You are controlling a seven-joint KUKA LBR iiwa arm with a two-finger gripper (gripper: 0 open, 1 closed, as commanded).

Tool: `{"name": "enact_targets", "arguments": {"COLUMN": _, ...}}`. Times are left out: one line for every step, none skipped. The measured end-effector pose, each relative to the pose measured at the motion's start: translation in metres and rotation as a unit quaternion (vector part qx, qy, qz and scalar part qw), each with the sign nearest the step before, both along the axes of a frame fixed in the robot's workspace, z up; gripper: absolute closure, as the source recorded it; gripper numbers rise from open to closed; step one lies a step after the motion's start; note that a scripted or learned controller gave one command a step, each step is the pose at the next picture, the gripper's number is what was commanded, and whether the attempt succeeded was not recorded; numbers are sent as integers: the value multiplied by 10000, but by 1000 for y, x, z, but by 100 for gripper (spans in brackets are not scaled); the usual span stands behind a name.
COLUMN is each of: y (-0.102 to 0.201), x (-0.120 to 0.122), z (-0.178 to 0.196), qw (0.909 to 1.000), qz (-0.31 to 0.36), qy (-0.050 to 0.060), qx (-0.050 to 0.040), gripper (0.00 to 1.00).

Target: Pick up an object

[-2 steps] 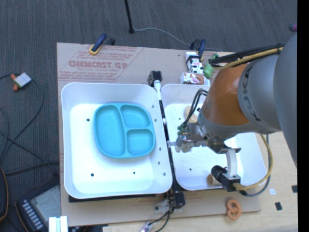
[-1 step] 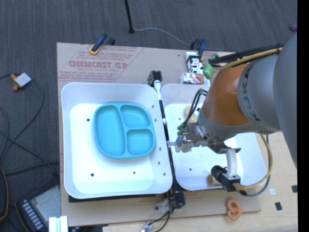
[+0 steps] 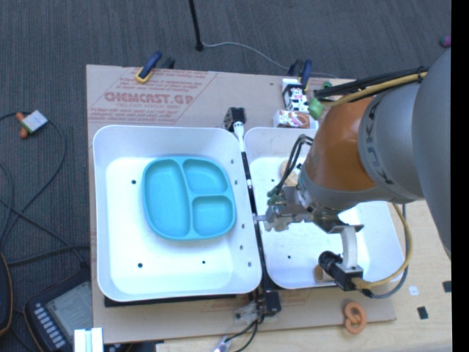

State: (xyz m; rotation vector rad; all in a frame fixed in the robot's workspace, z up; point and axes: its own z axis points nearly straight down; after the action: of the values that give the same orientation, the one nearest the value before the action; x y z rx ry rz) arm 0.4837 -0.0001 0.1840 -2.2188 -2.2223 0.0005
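White plastic forms the left bin point(image 3: 100, 196), and near its middle a blue divided plate point(image 3: 189, 198) is seen lying flat, apart from every wall. Its single large compartment is turned toward the left of the view and its two smaller compartments toward the right. The outline is close to square, so the long axis is judged only loosely, as running from upper left to lower right across the bin. Further right, just past the shared wall, the gripper point(image 3: 272, 215) is held low over the left edge of the right bin point(image 3: 381, 218). Whether it is released or clenched cannot be told, and nothing is seen held in it. A pale object point(image 3: 287, 169) is partly hidden behind the grey and orange arm point(image 3: 344, 152), so its shape and heading cannot be made out. Failure is judged likely if the gripper is closed where it stands, since bare bin floor seems to lie beneath it. A descent this close to the wall could also be fouled by the rim, and the plate's shallow, smooth lip could be slipped off if it is approached from above.
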Motion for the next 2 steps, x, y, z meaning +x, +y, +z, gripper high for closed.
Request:
{"name": "enact_targets", "arguments": {"y": 1, "x": 0, "z": 0, "qw": 10000, "qz": -2, "qy": 0, "qx": 0, "gripper": 100}}
{"name": "enact_targets", "arguments": {"y": 0, "x": 8, "z": 0, "qw": 10000, "qz": -5, "qy": 6, "qx": 1, "gripper": 100}}
